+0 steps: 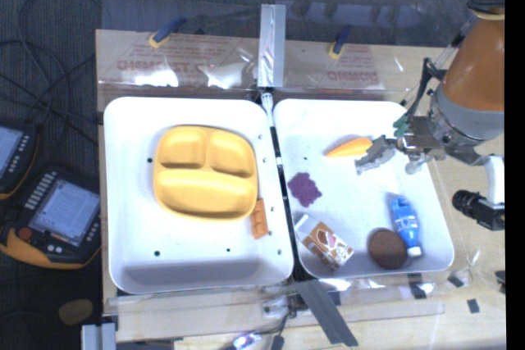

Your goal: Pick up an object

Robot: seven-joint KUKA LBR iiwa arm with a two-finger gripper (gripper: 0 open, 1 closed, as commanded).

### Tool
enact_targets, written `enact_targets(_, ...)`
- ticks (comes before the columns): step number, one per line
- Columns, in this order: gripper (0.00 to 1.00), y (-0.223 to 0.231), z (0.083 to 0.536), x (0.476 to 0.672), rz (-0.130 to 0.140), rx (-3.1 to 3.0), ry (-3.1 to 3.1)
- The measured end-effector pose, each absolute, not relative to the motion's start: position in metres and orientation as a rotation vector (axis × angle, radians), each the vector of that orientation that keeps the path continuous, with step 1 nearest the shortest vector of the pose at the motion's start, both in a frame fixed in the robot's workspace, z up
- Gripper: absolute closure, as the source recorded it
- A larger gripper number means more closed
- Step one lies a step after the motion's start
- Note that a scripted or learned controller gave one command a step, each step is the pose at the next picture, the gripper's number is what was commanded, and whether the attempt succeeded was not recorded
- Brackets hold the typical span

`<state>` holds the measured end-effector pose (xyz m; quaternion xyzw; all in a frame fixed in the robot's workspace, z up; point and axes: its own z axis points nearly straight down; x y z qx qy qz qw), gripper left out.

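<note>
The jaws (376,153) hang low over the right bin (435,201) with their grey fingers parted and nothing between them, the tips just beside the right end of an orange carrot (348,147). A purple piece (305,188) lies near, down and to their left, while the blue bottle (404,224), brown ball (387,248) and brown packet (328,245) sit farther below them. The yellow tray (205,172) rests well apart to their left in the other bin (131,258).

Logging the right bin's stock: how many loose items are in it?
5: orange carrot at top, purple cluster left, brown packet front, brown ball and blue bottle front right.
</note>
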<state>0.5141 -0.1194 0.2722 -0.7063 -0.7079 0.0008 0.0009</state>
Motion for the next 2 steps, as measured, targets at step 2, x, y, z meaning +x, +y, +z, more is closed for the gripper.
enact_targets(2, 0.0, -0.21, 0.096, 0.489, -0.012, -2.156, -2.284)
